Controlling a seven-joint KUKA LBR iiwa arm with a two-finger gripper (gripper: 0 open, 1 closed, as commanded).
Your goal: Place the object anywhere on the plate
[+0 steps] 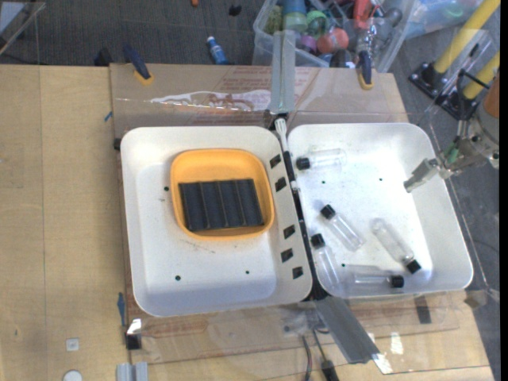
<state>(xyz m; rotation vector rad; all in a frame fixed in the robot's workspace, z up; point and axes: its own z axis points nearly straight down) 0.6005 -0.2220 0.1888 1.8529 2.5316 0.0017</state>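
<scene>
- Wooden table [55, 213] spans the frame; two shallow white bins sit side by side at centre, on a cardboard sheet [198, 86].
- Left bin [151, 284]: orange plate [221, 165] in its upper middle, with a dark ribbed block [221, 205] lying flat on it.
- Right bin [444, 252]: four clear vials with black caps. One [321, 159] at upper left; one [340, 227] at centre left; one [394, 244] right of centre, tilted; one [369, 277] along the lower edge. A loose black cap [317, 240] lies near the bin's left wall. All vials are well apart from the plate.
- Hand [419, 177] at the right bin's upper right, near the rim, above the bin floor; nothing visible between its fingers. Whether the fingers are apart or together: cannot tell, too small and blurred.
- Clear tub of coloured toys [333, 14] at top of frame, beyond the table.
</scene>
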